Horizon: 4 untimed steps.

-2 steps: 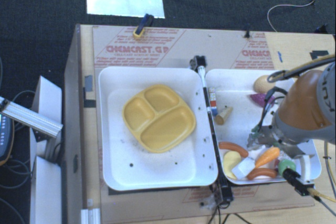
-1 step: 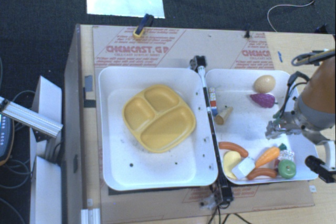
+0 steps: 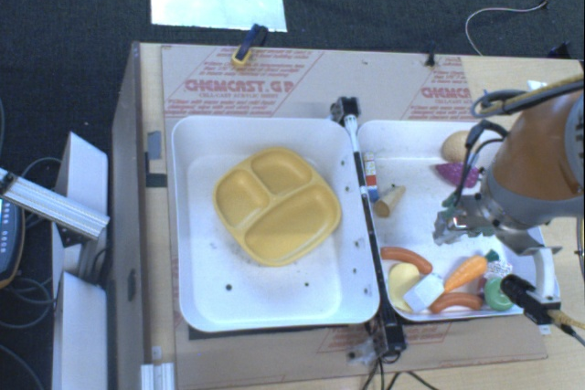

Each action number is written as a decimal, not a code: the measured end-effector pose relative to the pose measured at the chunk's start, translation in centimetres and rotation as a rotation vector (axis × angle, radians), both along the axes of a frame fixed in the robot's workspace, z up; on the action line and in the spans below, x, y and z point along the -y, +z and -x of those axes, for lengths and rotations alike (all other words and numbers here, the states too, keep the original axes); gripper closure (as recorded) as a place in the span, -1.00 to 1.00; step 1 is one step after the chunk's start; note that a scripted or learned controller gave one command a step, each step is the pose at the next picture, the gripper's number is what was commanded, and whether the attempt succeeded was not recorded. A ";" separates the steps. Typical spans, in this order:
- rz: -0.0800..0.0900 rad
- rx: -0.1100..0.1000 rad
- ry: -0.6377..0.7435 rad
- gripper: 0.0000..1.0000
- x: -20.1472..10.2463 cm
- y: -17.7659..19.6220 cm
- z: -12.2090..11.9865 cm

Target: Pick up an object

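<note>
The right bin (image 3: 402, 137) holds several toy foods. A red sausage (image 3: 406, 258) and an orange carrot (image 3: 466, 271) lie near its front. A small cone (image 3: 388, 199) lies towards the left wall, and a tan round piece (image 3: 455, 146) and a purple piece (image 3: 457, 173) sit at the back. My gripper (image 3: 454, 226) hangs over the middle of this bin, just above and behind the carrot, right of the cone. The wrist hides what lies directly under it.
In the left bin (image 3: 206, 288) rests a yellow divided plate (image 3: 277, 205). A yellow piece (image 3: 402, 277), a white block (image 3: 423, 292), a second sausage (image 3: 455, 302) and a green piece (image 3: 498, 295) crowd the right bin's front corner. A ridge (image 3: 362, 196) divides the bins.
</note>
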State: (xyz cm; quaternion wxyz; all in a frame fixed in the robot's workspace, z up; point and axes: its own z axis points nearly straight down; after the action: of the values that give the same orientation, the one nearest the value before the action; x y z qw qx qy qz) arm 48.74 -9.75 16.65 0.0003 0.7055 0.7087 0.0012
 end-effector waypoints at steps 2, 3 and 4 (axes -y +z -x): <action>0.002 0.000 -0.004 1.00 1.0 -3.2 -1.0; 0.004 0.002 -0.004 1.00 8.8 2.8 0.0; 0.000 0.000 0.000 1.00 -0.1 2.4 0.0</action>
State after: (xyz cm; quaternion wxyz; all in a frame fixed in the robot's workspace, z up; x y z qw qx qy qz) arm 48.73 -9.62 19.01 0.0004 0.7054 0.7088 0.0012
